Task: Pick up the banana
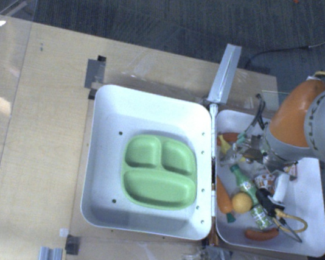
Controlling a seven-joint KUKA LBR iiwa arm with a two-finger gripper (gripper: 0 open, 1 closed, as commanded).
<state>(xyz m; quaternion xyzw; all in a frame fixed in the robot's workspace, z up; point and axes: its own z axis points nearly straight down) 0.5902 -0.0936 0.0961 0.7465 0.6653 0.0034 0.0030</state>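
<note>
Green divided tray (160,171) in left bin (95,201); arm (312,120) over cluttered right bin (310,243).

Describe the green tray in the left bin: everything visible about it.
The green tray is a pale green divided plate, rounded-rectangular, with a matte plastic look. It has three compartments: two smaller ones along the far side and one long one along the near side, separated by raised ridges. It lies flat, right side up, near the middle of the left white bin, resting on the bin floor. All three compartments look bare.
</note>
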